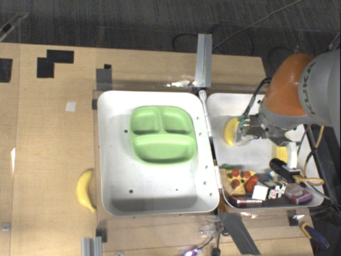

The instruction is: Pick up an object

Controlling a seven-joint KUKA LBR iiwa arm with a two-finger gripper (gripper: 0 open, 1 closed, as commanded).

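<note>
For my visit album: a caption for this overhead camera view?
Robot claw beside a yellow object in the right bin.

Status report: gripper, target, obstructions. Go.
Gripper low in right white bin, beside yellow curved banana-like piece. Grasp unconfirmed. Small mixed items crowd bin's near edge.

The wooden bench [48, 159] bears two white bins [106, 143] and a banana [85, 190].

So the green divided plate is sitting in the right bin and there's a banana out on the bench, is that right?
Not quite. The camera view shows the green divided plate in the left bin, not the right one. The banana does lie out on the bench.
</note>
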